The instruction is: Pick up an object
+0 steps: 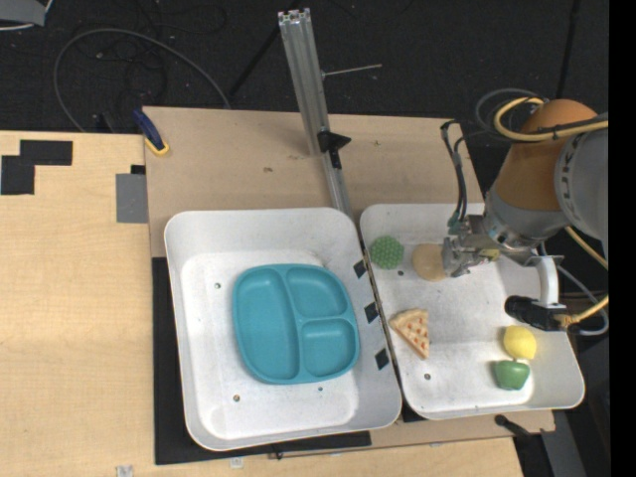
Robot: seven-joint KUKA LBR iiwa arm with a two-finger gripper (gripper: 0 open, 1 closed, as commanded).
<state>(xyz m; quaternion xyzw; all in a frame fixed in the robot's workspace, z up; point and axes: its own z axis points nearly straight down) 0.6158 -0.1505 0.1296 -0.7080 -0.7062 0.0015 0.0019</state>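
a: on the far left of your view, what sits on the bench?

b: you have pale wood board there, with a few dark and grey patches on it. next comes the left bin (189,256), shallow and white. a teal plate (295,322) with three sections lies in its middle, flat, and nothing rests on the plate.

a: and past that bin?

b: behind the gap between the bins you see a metal post (306,78) rising at a slant from the brown board. then you reach the right bin (467,391), which touches the left one along its edge. near its back left corner sits a green bumpy ball (387,253). just beside it, to the right, lies a tan round piece (428,262). toward the front, a pizza slice (412,331) lies flat, well apart from both. at the front right you find a lemon (519,342), and a green pepper (511,374) just in front of it, nearly touching.

a: where is the arm?

b: it reaches in from your right, orange band up high. the gripper (462,256) hangs low over the back of the right bin, right against the tan round piece. you cannot tell from this angle whether its jaws are released or clenched, nor whether they touch that piece.
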